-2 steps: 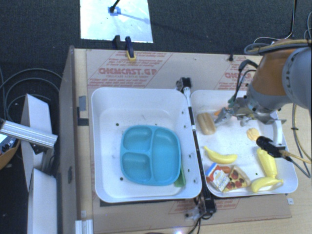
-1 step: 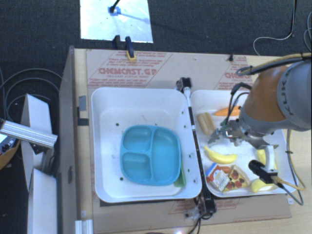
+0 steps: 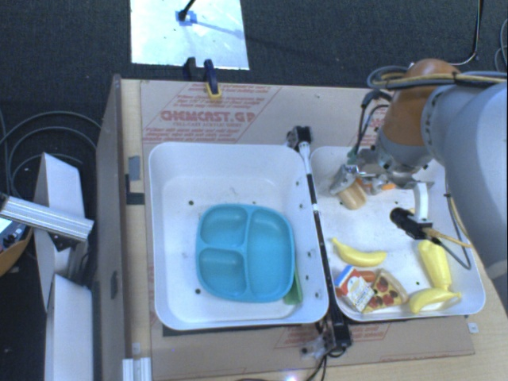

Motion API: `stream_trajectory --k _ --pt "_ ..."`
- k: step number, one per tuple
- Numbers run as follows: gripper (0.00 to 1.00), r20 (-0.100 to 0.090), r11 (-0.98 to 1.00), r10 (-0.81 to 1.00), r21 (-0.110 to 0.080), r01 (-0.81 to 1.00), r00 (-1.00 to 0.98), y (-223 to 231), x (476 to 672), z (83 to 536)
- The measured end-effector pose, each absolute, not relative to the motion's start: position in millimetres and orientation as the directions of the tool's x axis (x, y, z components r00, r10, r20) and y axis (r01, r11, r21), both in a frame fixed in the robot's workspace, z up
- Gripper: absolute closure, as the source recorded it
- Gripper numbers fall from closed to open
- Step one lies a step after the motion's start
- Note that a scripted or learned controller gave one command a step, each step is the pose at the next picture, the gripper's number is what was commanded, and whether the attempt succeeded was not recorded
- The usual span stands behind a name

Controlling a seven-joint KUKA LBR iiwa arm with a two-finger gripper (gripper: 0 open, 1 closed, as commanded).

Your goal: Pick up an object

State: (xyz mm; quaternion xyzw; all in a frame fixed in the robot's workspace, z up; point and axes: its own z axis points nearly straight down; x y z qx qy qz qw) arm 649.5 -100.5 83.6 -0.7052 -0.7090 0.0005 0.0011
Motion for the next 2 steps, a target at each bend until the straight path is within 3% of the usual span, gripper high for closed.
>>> stream_trajectory --k 1,2 --pt "1.00 0.000 0.005 1.000 0.004 1.000 -0.005 -101 648.3 96" --pt "1.00 0.003 0.011 1.000 0.010 1.000 -0.011 -35 633.6 191"
